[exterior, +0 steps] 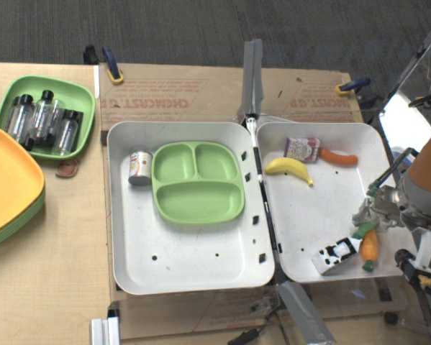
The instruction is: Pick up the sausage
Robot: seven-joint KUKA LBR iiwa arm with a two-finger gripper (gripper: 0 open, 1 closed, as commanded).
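Note:
The sausage (339,157), a short red-orange link, lies at the back of the right bin (323,214), just right of a pink packet (302,149). My gripper (377,215) is at the bin's right edge, well in front of the sausage and directly above a carrot (370,246). Nothing of the sausage is near the gripper. The arm's orange band (425,171) shows at the right border.
In the right bin also lie a banana (288,168) and a black-and-white box (337,254). The left bin (129,250) holds a green divided plate (198,182) and a small can (139,169). A green tray of bottles (46,117) and stacked orange plates (6,185) sit far left.

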